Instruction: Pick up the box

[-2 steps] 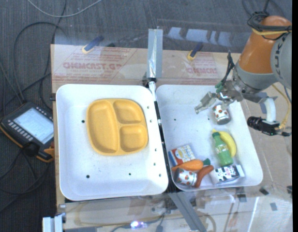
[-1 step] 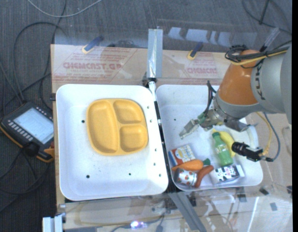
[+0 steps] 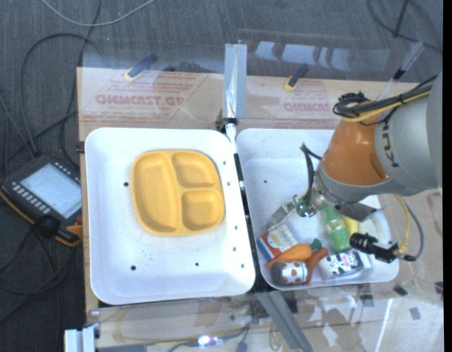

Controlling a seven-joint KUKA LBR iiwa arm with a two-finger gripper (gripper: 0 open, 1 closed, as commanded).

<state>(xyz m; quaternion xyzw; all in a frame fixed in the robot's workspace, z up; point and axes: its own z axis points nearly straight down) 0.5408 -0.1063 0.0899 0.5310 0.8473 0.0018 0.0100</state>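
Lying flat among clutter, the small box (image 3: 282, 236) looks light, stiff cardboard, best pinched across its short sides; whether the pincer (image 3: 307, 207) is spread, I cannot tell.

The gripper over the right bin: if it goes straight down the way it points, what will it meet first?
Most likely the green bottle or the bin floor beside it; the gripper hangs just above them, but depth is unclear from this slanted view.
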